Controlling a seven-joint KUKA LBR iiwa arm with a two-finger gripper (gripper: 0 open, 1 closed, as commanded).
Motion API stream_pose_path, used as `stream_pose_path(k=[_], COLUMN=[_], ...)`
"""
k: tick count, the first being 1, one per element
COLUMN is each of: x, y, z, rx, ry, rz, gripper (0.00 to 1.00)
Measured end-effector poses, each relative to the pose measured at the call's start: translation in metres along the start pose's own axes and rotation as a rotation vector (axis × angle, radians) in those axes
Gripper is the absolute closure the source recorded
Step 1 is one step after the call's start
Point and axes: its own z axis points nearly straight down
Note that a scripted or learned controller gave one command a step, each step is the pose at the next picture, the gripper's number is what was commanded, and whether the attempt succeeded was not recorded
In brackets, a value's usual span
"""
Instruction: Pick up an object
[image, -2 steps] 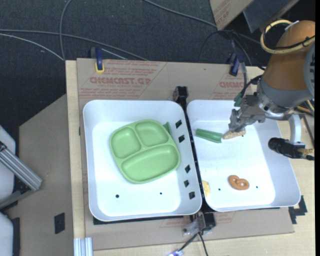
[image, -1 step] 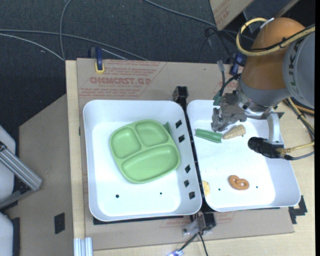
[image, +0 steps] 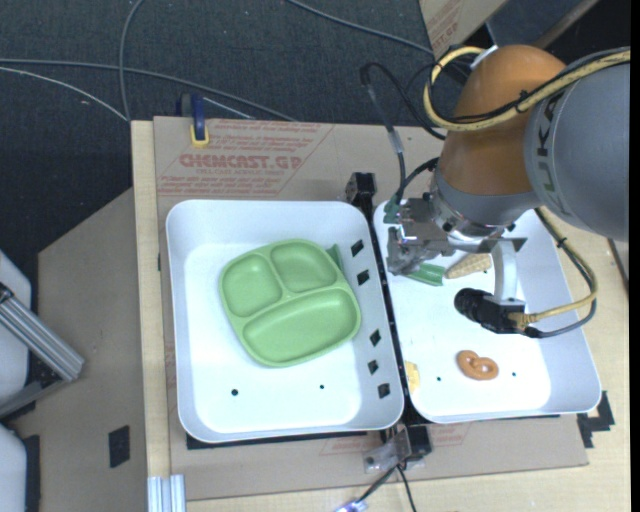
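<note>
the left bin (image: 205, 395) holds one green divided plate (image: 290, 302), the right bin (image: 560, 375) one orange pretzel (image: 477, 366), one tan piece (image: 468, 265) and one green piece (image: 426, 273) beside the gripper (image: 405, 250), whose grip state cannot be told.

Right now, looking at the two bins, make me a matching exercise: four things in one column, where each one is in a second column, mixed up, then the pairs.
Things
1. green divided plate
2. orange pretzel-shaped piece
3. small yellow piece
4. gripper

Places
A. right bin, front left, close to the wall between the bins
B. middle of the left bin
C. over the back left part of the right bin
D. right bin, towards the front, out on its open floor

Pairs: 1-B, 2-D, 3-A, 4-C
</note>
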Motion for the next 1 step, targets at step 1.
stream_pose_path(k=[1], x=[0.0484], y=[-0.0086], z=[0.0151], rx=[0.001], ry=[-0.001], rz=[0.001], gripper=[1.0])
